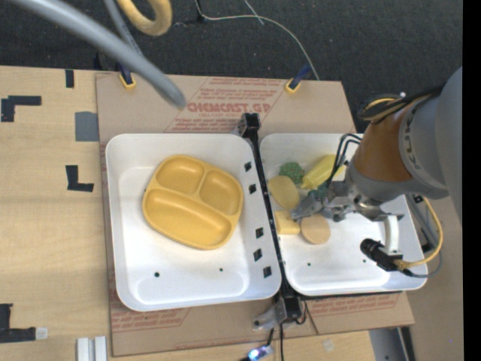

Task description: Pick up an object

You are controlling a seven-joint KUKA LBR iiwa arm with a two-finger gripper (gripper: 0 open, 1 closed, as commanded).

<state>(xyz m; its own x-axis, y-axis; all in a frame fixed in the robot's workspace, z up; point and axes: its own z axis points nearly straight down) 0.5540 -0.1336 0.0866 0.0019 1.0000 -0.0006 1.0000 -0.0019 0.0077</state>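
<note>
**Gripper down among the food, nothing lifted yet**

Camera view: my grey two-finger gripper (310, 205) sits low in the right white bin (353, 277); finger state, I cannot tell. Round tan disc (316, 232) just below it, pale yellow oval piece (283, 190) beside, green floret (292, 172) above. Grasp and lift remain.

Glossy white plastic bins (124, 224), smooth matt yellow plastic divided plate (194, 201), matt brown cardboard sheet (225, 104) at twelve o'clock, pale wood-grain desk (45, 232), dull grey metal tool (319, 205), dark rough carpeted floor (376, 21)
</note>
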